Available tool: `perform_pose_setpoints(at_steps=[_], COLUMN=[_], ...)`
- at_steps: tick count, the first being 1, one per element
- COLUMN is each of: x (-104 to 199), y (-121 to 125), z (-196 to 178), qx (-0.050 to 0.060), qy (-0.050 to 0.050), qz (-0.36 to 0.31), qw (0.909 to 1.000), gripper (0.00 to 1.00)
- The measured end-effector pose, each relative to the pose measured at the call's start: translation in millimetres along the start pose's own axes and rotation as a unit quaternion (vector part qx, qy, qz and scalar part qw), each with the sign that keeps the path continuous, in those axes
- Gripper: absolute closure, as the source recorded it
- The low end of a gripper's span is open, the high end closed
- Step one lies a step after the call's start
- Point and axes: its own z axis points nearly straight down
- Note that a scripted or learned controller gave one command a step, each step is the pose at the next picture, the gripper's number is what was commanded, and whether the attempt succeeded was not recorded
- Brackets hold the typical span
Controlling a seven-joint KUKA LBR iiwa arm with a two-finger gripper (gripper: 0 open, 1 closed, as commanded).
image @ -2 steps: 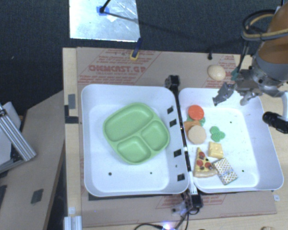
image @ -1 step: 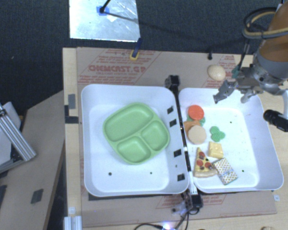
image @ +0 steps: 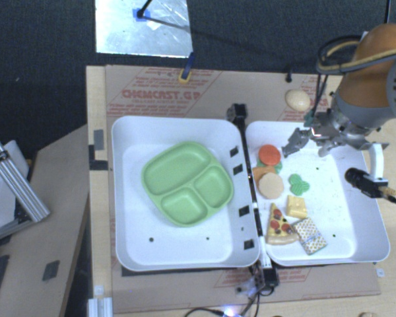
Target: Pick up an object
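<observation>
Several toy foods crowd the right bin's [image: 376,243] nine o'clock side, tomato slice [image: 269,154] nearest the open, empty end effector [image: 310,140] at two o'clock from it, so a descent may nudge neighbours or close on nothing.

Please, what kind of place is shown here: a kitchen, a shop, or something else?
Probably a robot lab bench, not a kitchen. A robot arm reaches over two white bins, and the food, such as the pizza slice, looks like toys.
</observation>
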Motion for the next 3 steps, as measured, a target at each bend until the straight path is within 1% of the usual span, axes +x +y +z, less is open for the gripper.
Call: perform_pose_setpoints(at_steps=[1, 2, 3], x=[1, 6, 6], y=[8, 6, 8], z=[44, 86, 130], qx=[-0.001, -0.001, -0.004], qy=[0.000, 0.000, -0.001], qz=[0.000, 0.000, 0.000], qw=[1.0000, 1.0000, 1.0000], gripper=[0.00, 0.00, 0.00])
